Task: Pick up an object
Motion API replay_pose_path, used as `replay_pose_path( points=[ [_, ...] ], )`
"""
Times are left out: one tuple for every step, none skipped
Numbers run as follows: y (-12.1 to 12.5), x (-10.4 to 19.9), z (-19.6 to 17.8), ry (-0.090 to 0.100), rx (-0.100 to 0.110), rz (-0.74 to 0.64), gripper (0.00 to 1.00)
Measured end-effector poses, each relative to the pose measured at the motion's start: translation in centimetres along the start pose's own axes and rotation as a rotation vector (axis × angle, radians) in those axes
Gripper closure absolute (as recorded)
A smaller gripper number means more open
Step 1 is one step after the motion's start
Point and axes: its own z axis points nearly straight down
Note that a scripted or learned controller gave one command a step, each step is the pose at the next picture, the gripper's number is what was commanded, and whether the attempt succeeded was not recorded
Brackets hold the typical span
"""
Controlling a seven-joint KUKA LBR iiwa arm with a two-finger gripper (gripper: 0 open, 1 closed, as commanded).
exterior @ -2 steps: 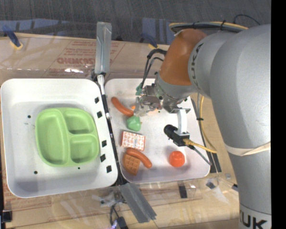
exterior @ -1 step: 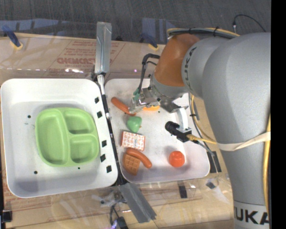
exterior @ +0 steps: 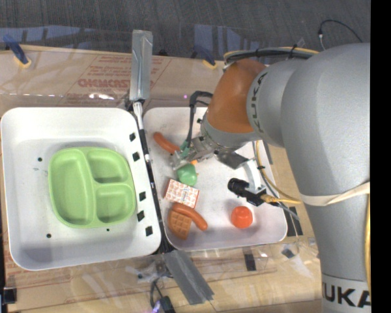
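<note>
The right bin [exterior: 274,230] holds several toy foods. A green rounded piece [exterior: 188,174] lies near its middle, and my gripper [exterior: 186,156] is right above it, touching or nearly touching its top. An orange carrot-like stick [exterior: 163,141] lies just left of the gripper. Below the green piece sit a red-and-white checked packet [exterior: 182,193], a brown waffle [exterior: 177,222] and an orange sausage [exterior: 195,218]. A red-orange ball [exterior: 242,217] rests toward the bin's front right.
The left bin [exterior: 19,240] carries a green divided plate [exterior: 91,186]. The arm's orange band [exterior: 231,106] and grey body [exterior: 326,129] cover the right bin's back right. A black fitting with a yellow cable [exterior: 244,189] hangs over the bin floor.
</note>
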Motion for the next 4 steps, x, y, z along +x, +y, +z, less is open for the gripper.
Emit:
replay_pose_path(
  points=[
    [1.2, -1.8, 0.0, 0.0, -0.001, -0.001, 0.0],
    [1.2, -1.8, -1.0, 0.0, 0.0, -0.004, 1.0],
    [-1.1, -6.9, -4.4, -0.002, -0.001, 0.184, 1.0],
    [-1.1, -6.9, -4.4, -0.002, 0.0, 0.184, 0.0]
  ],
)
